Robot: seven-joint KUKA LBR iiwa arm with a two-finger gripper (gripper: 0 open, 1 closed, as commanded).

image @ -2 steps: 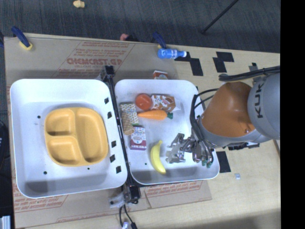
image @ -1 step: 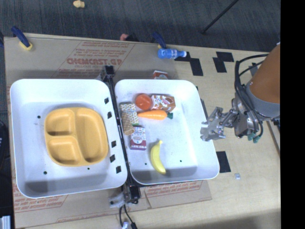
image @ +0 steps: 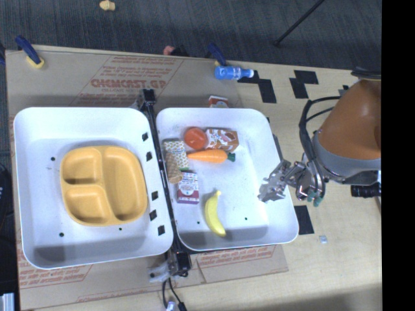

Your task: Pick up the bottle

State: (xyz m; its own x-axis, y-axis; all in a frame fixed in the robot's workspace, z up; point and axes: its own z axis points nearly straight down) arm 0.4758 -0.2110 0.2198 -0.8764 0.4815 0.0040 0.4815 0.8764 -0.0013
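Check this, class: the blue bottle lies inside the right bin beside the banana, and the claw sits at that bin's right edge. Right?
Not quite. The camera view shows the blue bottle lying on the bench outside the right bin, beyond its far rim, well away from the banana. The claw does sit at that bin's right edge.

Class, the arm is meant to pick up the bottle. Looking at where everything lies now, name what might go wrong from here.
1. The bottle lies on the bench beyond the right bin's far edge, while the gripper hangs over that bin's right side; a grab here would likely miss.
2. Descending here, it could catch the bin's wall.
3. The bottle lies on its side, so it might roll when touched.
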